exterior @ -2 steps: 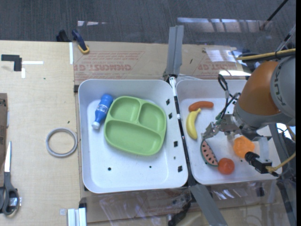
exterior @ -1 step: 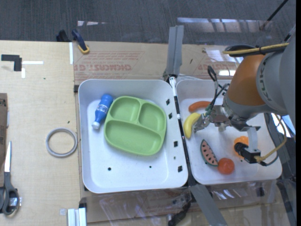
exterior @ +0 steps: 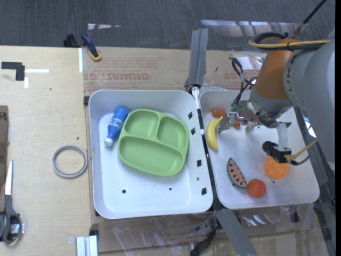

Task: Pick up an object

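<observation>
The grey metal scissors [exterior: 9, 217] run off the left edge (handles cut), and the arm's wrist hides part of a small orange-red piece [exterior: 218, 112].

The arm [exterior: 314, 68] is a thick, smooth grey tube with a rounded orange band [exterior: 273, 76] above the wrist. Thin black cables loop around the wrist, and a yellow cable arcs over it. The gripper [exterior: 234, 120] is small, of pale metal with dark fittings.
</observation>
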Action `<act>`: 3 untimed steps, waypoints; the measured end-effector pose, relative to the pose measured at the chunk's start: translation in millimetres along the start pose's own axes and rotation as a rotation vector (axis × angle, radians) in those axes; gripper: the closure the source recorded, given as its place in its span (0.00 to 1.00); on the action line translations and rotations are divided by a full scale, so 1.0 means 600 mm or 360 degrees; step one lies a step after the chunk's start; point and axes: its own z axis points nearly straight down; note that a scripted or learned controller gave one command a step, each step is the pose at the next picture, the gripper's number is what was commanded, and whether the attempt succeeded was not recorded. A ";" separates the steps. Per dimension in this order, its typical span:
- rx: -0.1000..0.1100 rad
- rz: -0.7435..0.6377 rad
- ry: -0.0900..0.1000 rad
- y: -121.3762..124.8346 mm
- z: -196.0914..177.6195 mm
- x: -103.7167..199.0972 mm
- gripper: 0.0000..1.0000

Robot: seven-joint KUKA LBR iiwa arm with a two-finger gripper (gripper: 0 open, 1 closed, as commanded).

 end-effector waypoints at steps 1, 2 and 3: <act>0.0001 -0.0002 -0.0001 0.000 -0.015 -0.001 1.00; 0.0001 0.0000 0.0000 0.032 -0.166 0.267 1.00; 0.0003 0.0006 -0.0002 0.033 -0.166 0.219 1.00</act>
